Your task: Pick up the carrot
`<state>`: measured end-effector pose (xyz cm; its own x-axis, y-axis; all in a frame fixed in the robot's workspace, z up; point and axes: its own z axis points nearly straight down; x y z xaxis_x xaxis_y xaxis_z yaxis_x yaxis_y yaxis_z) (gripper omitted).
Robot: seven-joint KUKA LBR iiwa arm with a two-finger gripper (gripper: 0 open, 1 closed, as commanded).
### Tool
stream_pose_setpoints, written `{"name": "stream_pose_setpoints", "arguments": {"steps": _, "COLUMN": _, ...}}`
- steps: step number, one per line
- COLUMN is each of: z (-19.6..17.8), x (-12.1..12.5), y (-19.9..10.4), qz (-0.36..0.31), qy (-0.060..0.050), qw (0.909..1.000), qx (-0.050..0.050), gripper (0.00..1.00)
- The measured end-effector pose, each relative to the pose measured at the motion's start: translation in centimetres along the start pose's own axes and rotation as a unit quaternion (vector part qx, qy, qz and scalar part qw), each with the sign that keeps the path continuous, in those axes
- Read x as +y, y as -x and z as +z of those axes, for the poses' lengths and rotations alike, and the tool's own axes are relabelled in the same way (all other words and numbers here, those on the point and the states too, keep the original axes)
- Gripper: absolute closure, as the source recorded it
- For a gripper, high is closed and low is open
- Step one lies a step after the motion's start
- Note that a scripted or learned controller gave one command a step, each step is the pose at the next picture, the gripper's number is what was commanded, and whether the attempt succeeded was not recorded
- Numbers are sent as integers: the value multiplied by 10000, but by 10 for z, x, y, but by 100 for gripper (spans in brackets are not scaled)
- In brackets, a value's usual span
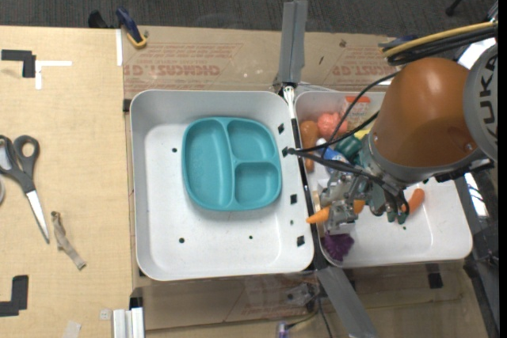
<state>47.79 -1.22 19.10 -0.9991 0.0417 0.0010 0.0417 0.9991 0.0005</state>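
Camera view: arm (420, 119) reaches in from right, orange band over right bin (444, 237); gripper (342, 206) low in that bin near left wall; finger state: cannot tell, too cluttered; carrot (318, 215) just left of gripper, orange tip by bin wall, touching or not unclear; purple item (337, 247) just below gripper; second orange piece (414, 199) right of gripper; peach item (329, 124) above; teal divided plate (232, 163) in left bin (158, 249), well left of gripper; scissors (24, 178) far left on bench.
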Motion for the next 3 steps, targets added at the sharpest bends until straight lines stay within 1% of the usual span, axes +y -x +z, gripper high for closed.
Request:
{"name": "stream_pose_setpoints", "arguments": {"steps": 1, "z": -9, "x": 0, "y": 1, "qz": -8, "qy": -1, "qw": 10000, "qx": -8, "gripper": 100}}
{"name": "stream_pose_setpoints", "arguments": {"steps": 2, "z": -40, "x": -4, "y": 1, "qz": 926, "qy": -2, "qw": 9957, "qx": -21, "gripper": 100}}
{"name": "stream_pose_setpoints", "arguments": {"steps": 3, "z": -23, "x": 4, "y": 16, "qz": -790, "qy": 0, "qw": 9969, "qx": -11, "gripper": 100}}
